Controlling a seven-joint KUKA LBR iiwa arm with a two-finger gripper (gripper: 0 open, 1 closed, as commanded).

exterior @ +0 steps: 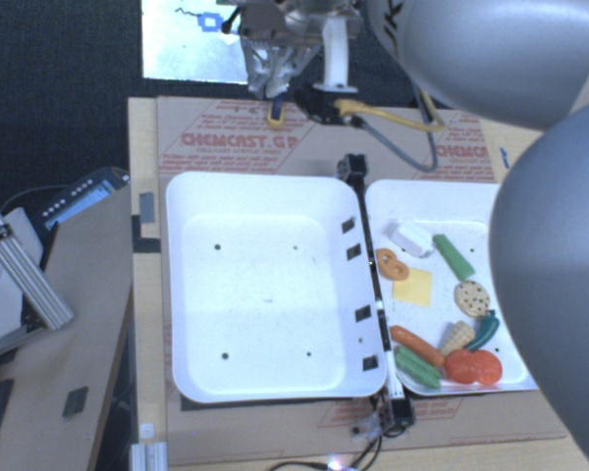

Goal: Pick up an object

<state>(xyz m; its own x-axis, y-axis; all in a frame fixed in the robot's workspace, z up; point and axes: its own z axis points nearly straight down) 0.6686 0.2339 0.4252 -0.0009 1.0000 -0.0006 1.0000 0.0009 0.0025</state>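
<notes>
Gripper (272,86) hangs above the table beyond my left bin (191,263), jaws' state unclear to me; toy food fills the right bin (424,204).

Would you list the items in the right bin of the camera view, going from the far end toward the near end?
White block → green stick → pretzel → yellow square → speckled cookie → corn → red tomato

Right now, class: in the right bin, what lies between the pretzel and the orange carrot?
In the camera view, a yellow cheese square lies between the pretzel and the carrot, inside the right bin.
</notes>
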